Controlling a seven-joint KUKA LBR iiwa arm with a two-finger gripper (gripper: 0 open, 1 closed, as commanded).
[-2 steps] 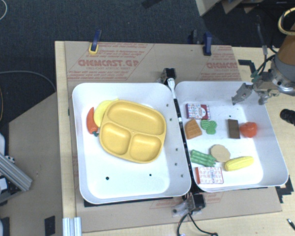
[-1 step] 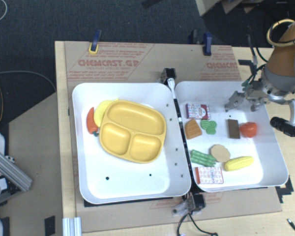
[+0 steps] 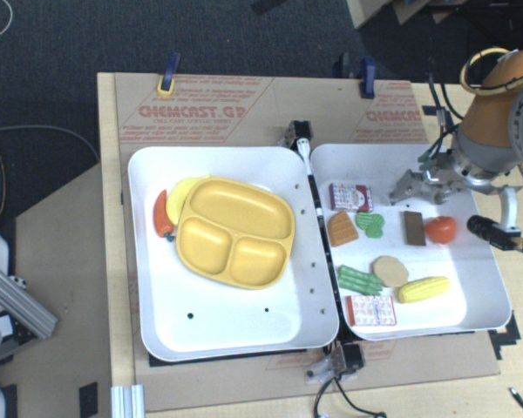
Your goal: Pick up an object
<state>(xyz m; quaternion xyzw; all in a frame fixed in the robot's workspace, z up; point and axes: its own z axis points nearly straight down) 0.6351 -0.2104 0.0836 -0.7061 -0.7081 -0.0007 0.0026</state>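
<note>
The right bin [image 3: 488,273] holds several toy foods: a red and white packet [image 3: 349,198], a brown bread slice [image 3: 341,228], a green piece [image 3: 370,225], a dark brown block [image 3: 413,227], a red tomato [image 3: 440,228], a green pickle [image 3: 359,279], a tan round biscuit [image 3: 390,271], a yellow corn cob [image 3: 424,289] and a second red and white packet [image 3: 370,309]. My gripper [image 3: 421,187] hangs over the far right part of this bin, just beyond the brown block and the tomato. Nothing shows in its grasp.
The left bin [image 3: 157,312] carries a yellow divided tray [image 3: 234,232], with a red piece [image 3: 162,213] and a yellow piece [image 3: 181,194] tucked at its left edge. A ridge [image 3: 318,233] separates the bins. The arm [image 3: 497,111] enters from the right.
</note>
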